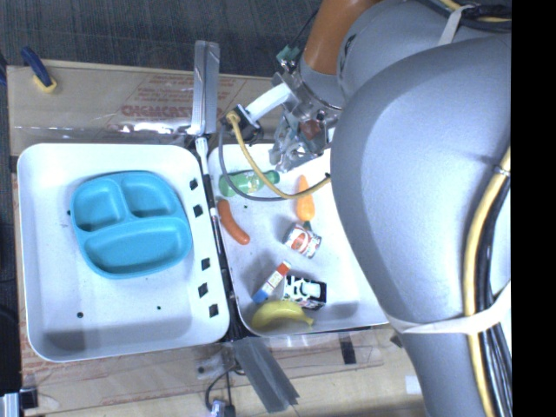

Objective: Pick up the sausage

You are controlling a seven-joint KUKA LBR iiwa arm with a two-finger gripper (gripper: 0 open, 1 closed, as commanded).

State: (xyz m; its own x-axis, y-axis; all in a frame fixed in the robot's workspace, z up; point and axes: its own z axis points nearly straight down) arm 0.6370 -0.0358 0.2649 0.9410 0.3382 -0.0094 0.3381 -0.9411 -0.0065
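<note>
Two white bins [35,233] are set on a bench. A reddish-orange, slightly curved sausage [233,222] is seen just below the green bottle [245,182]; the gripper [294,142], above the bottle, is possibly empty, its opening unclear.

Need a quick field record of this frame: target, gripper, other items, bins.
target: sausage, lying in right bin near its left wall, not held
gripper: above the right bin's far end, apart from sausage; jaws' state unclear
near target: green object just beyond it, carrot to its right
other items, right bin: small can, banana, black-and-white carton
left bin: holds blue divided plate
</note>
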